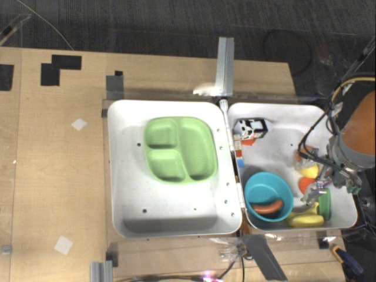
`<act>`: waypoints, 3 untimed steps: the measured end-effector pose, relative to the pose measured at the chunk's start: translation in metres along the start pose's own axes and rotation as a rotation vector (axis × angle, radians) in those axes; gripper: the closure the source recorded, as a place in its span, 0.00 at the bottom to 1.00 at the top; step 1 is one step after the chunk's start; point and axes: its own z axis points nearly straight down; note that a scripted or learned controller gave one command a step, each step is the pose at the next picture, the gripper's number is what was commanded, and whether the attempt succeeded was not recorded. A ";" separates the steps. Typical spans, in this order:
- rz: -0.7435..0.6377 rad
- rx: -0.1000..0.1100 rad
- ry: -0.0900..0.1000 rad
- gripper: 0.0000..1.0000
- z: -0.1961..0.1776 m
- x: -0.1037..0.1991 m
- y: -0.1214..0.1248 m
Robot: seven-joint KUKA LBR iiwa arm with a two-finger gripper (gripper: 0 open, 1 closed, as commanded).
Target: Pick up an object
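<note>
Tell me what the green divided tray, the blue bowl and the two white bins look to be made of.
Green divided tray: probably moulded plastic, matte, judging by its even colour and soft rounded compartment edges.
Blue bowl: likely plastic too, with a smooth uniform teal surface and a thin rim.
White bins: apparently thin formed plastic, slightly glossy, with rounded corners and soft highlights; painted metal cannot be ruled out.

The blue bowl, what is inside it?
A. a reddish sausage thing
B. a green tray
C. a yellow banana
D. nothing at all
A. A reddish sausage-shaped piece lies inside the blue bowl in the right bin; the yellow banana-shaped toy lies outside it, beside the rim.
</note>
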 end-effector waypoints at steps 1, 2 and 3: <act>0.039 -0.001 0.004 0.00 0.019 -0.014 -0.001; -0.067 0.013 -0.013 0.00 0.015 0.029 0.044; -0.163 0.026 -0.014 0.00 0.015 0.030 0.052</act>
